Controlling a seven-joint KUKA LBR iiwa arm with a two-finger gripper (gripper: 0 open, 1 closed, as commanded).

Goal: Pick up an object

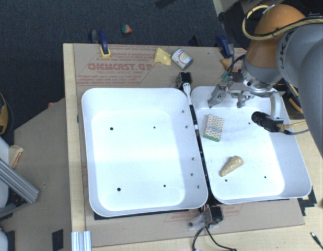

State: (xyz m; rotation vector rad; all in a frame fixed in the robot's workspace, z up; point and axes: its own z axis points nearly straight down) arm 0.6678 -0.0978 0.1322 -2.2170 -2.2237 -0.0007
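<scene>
Looking down from the fixed camera, nearest edge first: a small black fitting with a trailing cable [211,217] sits at the front of the bench, at the seam between the two bins. The left bin [99,150] is a shallow white tray with a few dark dots on its floor. In the right bin [287,177], a tan cone-shaped piece [231,166] lies toward the front, tilted, apart from the walls. Farther back in the same bin, near the divider, lies a small rectangular block [214,127] with a speckled pale face and a greenish edge; the two items are apart from each other. Beyond the block, the gripper [226,99] hangs over the rear of the right bin, its two grey fingers spread apart with nothing between them; it is clear of both objects. The grey arm with its orange band [274,22] comes in from the right. On the brown board behind the bins lie a yellow scrap [163,57] and a small white box [182,58], side by side.
</scene>
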